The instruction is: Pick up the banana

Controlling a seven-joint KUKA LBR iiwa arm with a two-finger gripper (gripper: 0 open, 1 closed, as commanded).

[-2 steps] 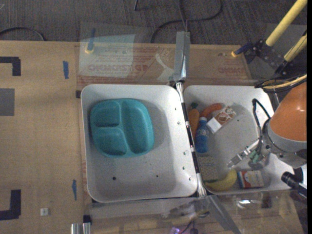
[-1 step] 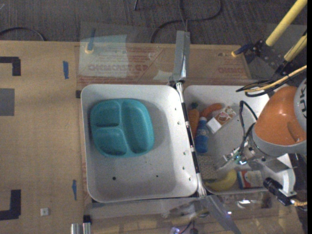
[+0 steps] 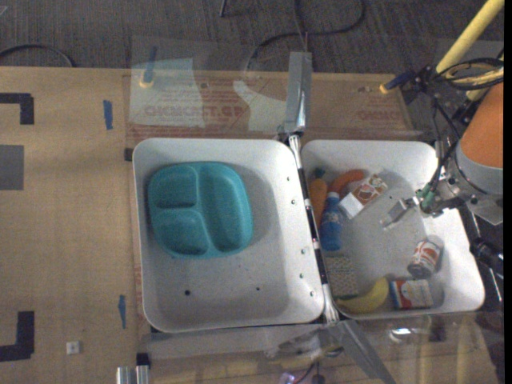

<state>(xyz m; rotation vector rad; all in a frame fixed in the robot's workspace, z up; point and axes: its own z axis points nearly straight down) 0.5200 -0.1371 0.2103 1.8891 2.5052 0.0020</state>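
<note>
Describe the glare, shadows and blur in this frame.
Camera view: soft overall, the gripper smeared, small labels unreadable; pale glare patches on the clear sheet above the left bin; the teal plate casts a soft shadow to its right; the banana lies evenly lit in the right bin.

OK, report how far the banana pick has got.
Nothing looks done yet: the yellow curved banana lies on the floor of the right white bin, near its front edge, beside a small red-and-white can. In hand: the grey two-finger gripper hangs over the bin's right half, above and apart from the banana, nothing between its fingers. Left: move to the banana, descend, grasp, lift.
</note>
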